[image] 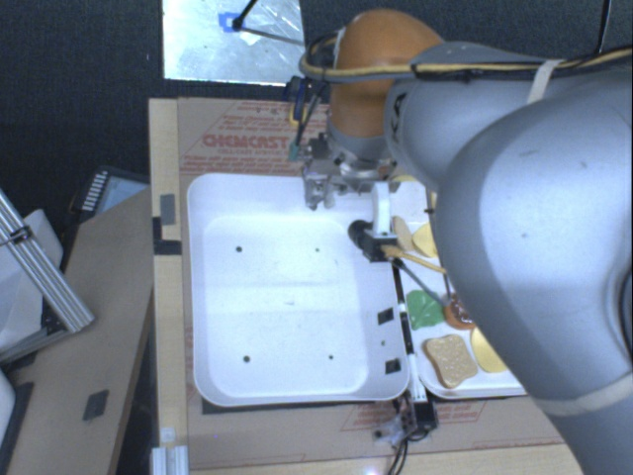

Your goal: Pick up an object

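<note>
Gripper point(316, 194) above left white bin's point(287, 305) far rim, opening hidden (can't tell).
Tan toy bread slice point(450, 360) in right white bin point(475, 391): likely light, stiff, flat; pinch across its edges.

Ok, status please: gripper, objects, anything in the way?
Gripper above left bin, far rim. Toast slice, green piece lie in right bin, not picked yet. Arm hangs over right bin, hides part.

Printed cardboard point(247, 139) covered the bench, a silvery sheet point(203, 28) lay on dark ground point(74, 67) behind, aluminium rails point(40, 270) leftward.
</note>
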Motion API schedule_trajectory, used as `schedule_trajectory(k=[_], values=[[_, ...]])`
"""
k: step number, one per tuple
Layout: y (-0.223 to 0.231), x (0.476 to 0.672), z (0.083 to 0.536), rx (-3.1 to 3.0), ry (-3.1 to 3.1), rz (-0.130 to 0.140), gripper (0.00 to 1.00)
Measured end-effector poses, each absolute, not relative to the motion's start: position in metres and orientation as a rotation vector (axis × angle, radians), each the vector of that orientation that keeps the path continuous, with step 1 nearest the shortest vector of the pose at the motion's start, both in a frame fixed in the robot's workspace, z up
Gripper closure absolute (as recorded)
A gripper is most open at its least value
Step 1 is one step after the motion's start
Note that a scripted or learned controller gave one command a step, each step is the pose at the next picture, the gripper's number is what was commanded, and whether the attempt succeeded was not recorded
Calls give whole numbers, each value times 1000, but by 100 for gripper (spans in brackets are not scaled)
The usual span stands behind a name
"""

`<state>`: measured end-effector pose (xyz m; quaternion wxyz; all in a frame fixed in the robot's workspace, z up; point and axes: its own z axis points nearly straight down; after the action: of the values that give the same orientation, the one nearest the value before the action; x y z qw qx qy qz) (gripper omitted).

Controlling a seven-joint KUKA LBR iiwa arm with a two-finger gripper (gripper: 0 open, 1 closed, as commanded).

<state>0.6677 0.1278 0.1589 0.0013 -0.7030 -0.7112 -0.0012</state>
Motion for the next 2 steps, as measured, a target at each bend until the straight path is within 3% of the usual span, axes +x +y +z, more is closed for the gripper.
schedule_trajectory(k=[1,2], values=[[230,668,129,-2207,-2234,-7,100],[235,655,117,-2216,-2227,-1,100]])
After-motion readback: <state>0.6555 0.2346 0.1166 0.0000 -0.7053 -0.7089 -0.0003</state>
